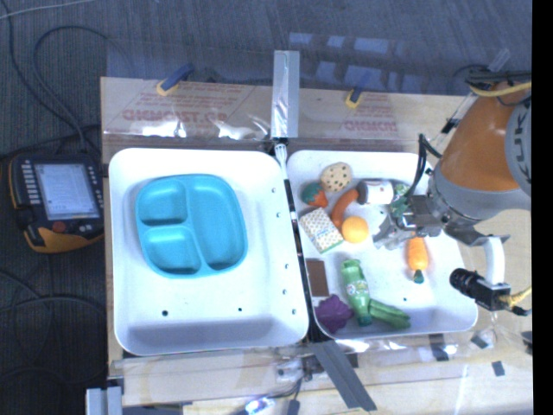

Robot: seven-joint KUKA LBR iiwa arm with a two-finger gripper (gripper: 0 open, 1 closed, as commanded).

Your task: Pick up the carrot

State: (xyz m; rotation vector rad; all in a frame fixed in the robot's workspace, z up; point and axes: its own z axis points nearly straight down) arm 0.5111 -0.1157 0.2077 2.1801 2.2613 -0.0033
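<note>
The carrot [417,256] is a short orange piece with a green stub at its near end. It lies in the right bin [449,318], towards that bin's right side. My gripper [393,229] hangs low over the bin, just left of the carrot's far end and slightly beyond it. The grey wrist and the orange band rise behind it to the right. Nothing visibly sits between the gripper and the carrot, which rests on the bin floor.
Left of the gripper are an orange ball [354,228], a red-orange sausage shape [344,203], a white can [374,192], a cookie [336,176] and a patterned box [320,229]. A green bottle [355,289] and a purple lump [333,312] lie nearer. The left bin [147,318] holds a blue tray [190,223].
</note>
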